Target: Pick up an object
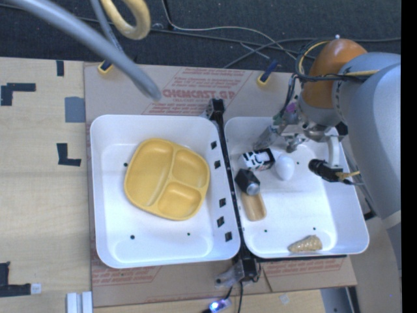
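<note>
White right bin (339,223) holds a black-and-white toy (258,158), white egg (285,167), dark cylinder (247,181), tan block (253,207) and crumbly piece (305,244). Gripper (291,137) hangs above the toy; finger state cannot be determined. Yellow tray (167,178) occupies the left bin (104,175).

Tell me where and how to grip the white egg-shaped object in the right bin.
Grip the white egg across its narrower middle, coming straight down from above. It lies in open floor of the right bin, so that suits; the black-and-white toy sits close on its left, so set the jaws clear of that side.
</note>
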`<state>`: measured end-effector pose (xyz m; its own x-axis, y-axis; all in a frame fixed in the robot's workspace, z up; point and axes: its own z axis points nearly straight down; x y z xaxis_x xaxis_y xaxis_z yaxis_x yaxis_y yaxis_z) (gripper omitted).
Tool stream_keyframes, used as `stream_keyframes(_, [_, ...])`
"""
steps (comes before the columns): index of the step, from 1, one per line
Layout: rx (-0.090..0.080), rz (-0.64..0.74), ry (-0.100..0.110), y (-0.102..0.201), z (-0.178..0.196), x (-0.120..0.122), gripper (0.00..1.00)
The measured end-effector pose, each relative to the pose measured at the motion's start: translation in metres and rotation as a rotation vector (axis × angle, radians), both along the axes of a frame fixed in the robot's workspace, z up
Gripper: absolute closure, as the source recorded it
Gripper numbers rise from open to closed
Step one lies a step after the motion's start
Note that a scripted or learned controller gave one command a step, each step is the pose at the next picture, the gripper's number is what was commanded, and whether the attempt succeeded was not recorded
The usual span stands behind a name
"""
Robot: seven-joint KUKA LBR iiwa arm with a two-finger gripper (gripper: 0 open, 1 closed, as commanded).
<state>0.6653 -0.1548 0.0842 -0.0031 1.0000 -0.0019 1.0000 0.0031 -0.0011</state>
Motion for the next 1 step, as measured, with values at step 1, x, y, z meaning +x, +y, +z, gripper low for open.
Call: stream_keyframes(1, [-0.002,0.002,-0.003,0.0000,0.0118,0.0009,1.00])
